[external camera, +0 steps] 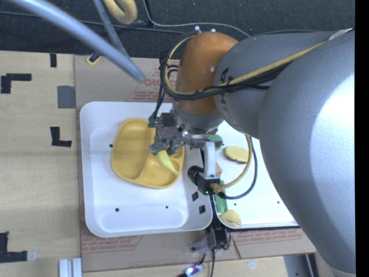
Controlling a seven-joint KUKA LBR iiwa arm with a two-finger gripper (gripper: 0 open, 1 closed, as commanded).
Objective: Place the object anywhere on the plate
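Yellow plastic is what you are dealing with on both counts: a yellow plate lies in the left bin, and a small yellow-green object sits at the plate's right rim, directly under the pincer. The piece looks like a toy banana or similar play food, though it is too small and too covered to name with certainty. You cannot tell from this slanted view whether the pincer is apart or clamped on it; the arm's orange band and wrist hide most of the contact.

Judge the piece as light, stiff and smooth-skinned, so it will likely slip or twist if pinched near a tapered end. Take it across its thickest middle, fingers square to its long axis. It is not fragile, so a firm squeeze should do no harm.

In the right bin you see two pale flat pieces, one near the divider and one at the near edge, well apart from the plate.
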